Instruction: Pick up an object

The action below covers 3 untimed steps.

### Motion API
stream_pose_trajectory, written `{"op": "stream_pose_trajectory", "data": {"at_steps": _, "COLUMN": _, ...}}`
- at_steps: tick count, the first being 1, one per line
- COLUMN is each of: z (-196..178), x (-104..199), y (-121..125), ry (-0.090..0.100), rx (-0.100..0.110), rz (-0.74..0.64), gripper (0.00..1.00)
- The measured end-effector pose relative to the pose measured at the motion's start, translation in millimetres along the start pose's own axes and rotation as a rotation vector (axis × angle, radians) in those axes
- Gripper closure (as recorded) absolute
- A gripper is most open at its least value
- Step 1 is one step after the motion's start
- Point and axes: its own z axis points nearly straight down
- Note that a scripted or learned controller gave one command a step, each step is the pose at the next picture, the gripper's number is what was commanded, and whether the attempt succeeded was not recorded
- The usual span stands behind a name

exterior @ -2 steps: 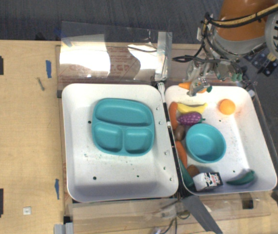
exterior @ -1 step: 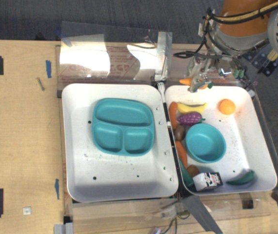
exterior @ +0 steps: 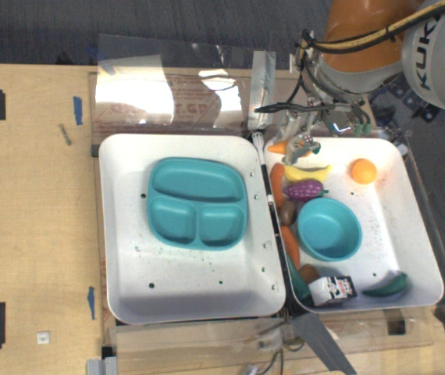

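Gripper [exterior: 300, 148] sits low over the back-left corner of the right bin [exterior: 419, 233], right above a yellow banana-like toy [exterior: 310, 171] w/ a purple grape bunch [exterior: 304, 189] touching its front edge. Whether the tool is apart or together, I cannot tell: cables and wrist hardware clutter that spot, and nothing clearly shows as held. Task's thing could be any item in that bin; the banana toy is the closest candidate, lying just under the tool near the divider between bins. Other options: orange ball [exterior: 363, 170] well apart to the right, teal bowl [exterior: 329, 229] mid-bin, carrot [exterior: 289, 242] along the left wall, a small black-and-white box [exterior: 332, 289] and a dark green piece [exterior: 388, 286] at the front. Left bin [exterior: 121, 233] carries a teal divided plate [exterior: 197, 202] (not near the arm, so prob. not the target). To do this step well, I'd judge: centre over the banana's middle, approach straight down, align across its narrow width, not along its length, and keep clear of the bin wall and the grapes so neither gets pinched too. Crowding is the main risk; a slanted descent could nudge the toy against the wall and slip off. Lift slowly and confirm something actually sits in the grasp before calling it done.
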Motion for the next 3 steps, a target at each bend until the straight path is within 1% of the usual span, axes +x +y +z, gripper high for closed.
{"op": "stream_pose_trajectory", "data": {"at_steps": 1, "z": -14, "x": -3, "y": 0, "ry": -0.014, "rx": 0.003, "rz": 0.001, "gripper": 1.0}}
{"op": "stream_pose_trajectory", "data": {"at_steps": 2, "z": -18, "x": 3, "y": 12, "ry": -0.003, "rx": 0.001, "rz": -0.14, "gripper": 1.0}}
{"op": "stream_pose_trajectory", "data": {"at_steps": 3, "z": -32, "x": 0, "y": 12, "ry": -0.016, "rx": 0.004, "rz": -0.138, "gripper": 1.0}}
